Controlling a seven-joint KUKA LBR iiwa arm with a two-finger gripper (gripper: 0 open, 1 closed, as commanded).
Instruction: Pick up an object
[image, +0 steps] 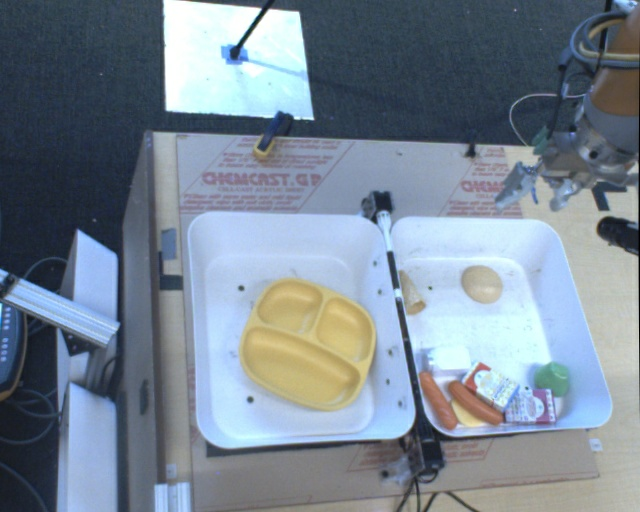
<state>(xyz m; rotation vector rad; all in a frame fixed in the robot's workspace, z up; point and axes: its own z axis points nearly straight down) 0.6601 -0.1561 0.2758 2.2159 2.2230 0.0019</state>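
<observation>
The one camera sits fixed above the bench (300, 165), looking down at a slant; it stands far enough back to take in both white bins (215, 330) whole; the arm (610, 95) enters from the right.

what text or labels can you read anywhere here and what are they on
"CHEMCAST GP", red print on the brown board under the bins; the last letters are unsure.
The same red print repeats near the board's right end, too partial to read.
Small food packets in the right bin carry print, too small and blurred to read.
</observation>
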